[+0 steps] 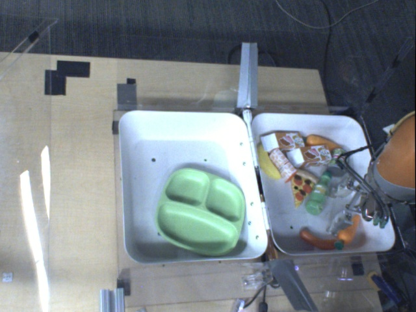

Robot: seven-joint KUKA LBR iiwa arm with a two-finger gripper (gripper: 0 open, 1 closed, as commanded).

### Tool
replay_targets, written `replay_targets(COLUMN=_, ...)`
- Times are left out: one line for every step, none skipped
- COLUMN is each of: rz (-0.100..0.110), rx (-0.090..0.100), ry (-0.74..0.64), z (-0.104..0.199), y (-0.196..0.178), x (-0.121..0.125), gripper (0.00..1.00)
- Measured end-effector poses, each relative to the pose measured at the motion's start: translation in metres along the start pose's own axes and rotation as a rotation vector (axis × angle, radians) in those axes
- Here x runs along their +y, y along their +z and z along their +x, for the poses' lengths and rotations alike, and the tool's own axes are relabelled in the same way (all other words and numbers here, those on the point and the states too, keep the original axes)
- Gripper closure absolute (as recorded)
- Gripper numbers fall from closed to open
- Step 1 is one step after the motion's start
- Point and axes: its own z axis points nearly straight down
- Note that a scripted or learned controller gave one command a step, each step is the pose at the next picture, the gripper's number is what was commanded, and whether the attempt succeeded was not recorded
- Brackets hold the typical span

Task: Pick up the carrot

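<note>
The carrot (351, 230) is a small orange piece with a green tip, lying near the front right corner of the right bin (377, 242). My gripper (344, 214) reaches in from the right and hangs just over the carrot's left side, partly hiding it. The gripper's metal parts blur against the bin floor. Nothing shows as lifted off the bin.
A red-orange sausage (315, 239) lies just left of the carrot. A green bottle (316, 197), pizza slice (300, 188), banana (266, 164) and small boxes (290, 141) crowd the bin's back and middle. The left bin (140, 148) holds a green divided tray (203, 210).
</note>
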Motion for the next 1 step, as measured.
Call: replay_targets(rz=-0.002, rx=-0.008, ry=0.004, z=-0.0029, y=-0.0127, x=0.0007, gripper=1.0)
